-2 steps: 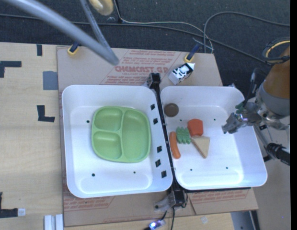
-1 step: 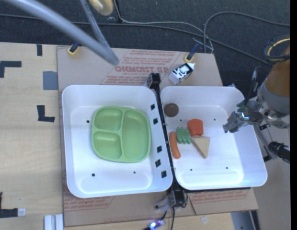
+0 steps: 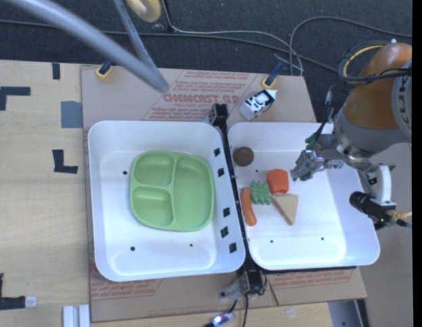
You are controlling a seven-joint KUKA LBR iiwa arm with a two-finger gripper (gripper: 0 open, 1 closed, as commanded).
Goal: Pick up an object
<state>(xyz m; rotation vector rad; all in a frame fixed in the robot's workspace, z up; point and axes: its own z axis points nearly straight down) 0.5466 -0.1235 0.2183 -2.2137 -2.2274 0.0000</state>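
Plainly, the risk lay in the crowding. Going left to right: the left bin [image 3: 102,203] held a green divided plate [image 3: 173,189], well apart from the work and no hindrance. Across the black divider [image 3: 228,182], in the right bin [image 3: 333,251], a small cluster lay close together: an orange carrot-like piece [image 3: 248,206] against the divider, a green knobbly piece [image 3: 260,192] touching it, a red-orange block [image 3: 278,180] just beside, and a tan wedge [image 3: 286,207] below that. A brown round thing [image 3: 244,156] sat apart, higher up. Any of these could serve as the object to pick up.

The pincer [image 3: 303,169] hovered near the red-orange block's right side; whether it stood open or closed I could not tell from above, and nothing showed in its hold. A descent there might have clipped two pieces at once, or nudged the block into its neighbours. The carrot's place against the divider would probably have blocked one side of a grasp.
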